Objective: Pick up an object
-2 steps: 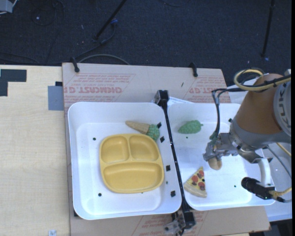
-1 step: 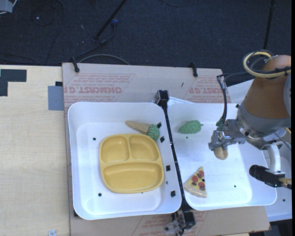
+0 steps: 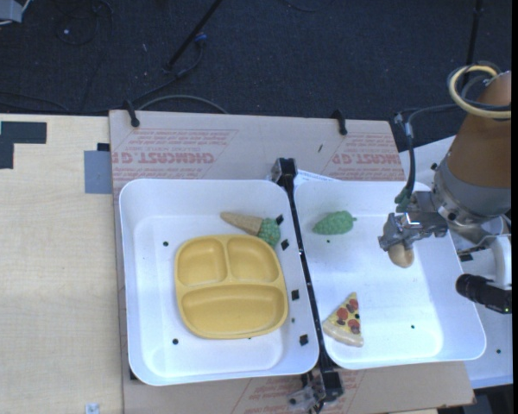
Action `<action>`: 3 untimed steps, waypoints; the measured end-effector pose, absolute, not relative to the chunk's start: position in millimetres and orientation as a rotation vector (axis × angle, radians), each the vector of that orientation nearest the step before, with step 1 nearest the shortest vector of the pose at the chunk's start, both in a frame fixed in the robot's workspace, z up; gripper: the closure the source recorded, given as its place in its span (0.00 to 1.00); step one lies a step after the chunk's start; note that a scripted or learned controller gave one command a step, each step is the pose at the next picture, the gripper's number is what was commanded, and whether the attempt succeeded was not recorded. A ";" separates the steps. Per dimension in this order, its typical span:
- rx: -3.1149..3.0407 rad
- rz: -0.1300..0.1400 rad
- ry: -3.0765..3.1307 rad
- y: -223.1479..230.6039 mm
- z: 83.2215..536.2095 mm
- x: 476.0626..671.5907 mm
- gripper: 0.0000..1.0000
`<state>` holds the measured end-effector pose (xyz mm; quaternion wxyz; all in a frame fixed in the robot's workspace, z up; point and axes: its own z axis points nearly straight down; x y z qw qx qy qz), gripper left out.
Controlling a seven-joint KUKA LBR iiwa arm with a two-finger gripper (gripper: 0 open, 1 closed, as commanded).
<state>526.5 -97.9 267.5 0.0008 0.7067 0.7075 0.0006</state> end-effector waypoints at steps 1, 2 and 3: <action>2.217 -0.001 2.230 -38.5 264.8 537.9 1.00; 2.222 -0.006 2.229 12.5 242.7 545.2 1.00; 2.219 -0.005 2.231 66.5 225.6 558.7 1.00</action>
